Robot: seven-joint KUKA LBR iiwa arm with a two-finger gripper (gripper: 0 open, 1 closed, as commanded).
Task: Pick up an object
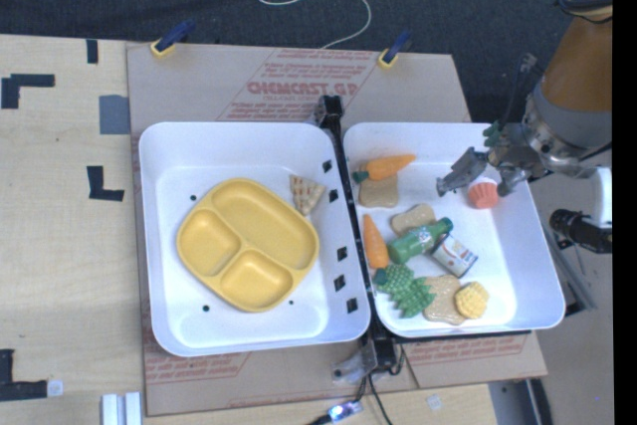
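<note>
Approach step: pincer (484, 176) spread open, nothing gripped; red piece (484, 196) just below—descent & closing needed next.

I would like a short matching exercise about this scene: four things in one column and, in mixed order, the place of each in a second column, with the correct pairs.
Things:
1. yellow divided plate
2. green bottle
3. corn cob
4. hand

Places:
A. front right corner area of the right bin
B. above the far right part of the right bin
C. left bin
D. middle of the right bin

Pairs: 1-C, 2-D, 3-A, 4-B
</note>
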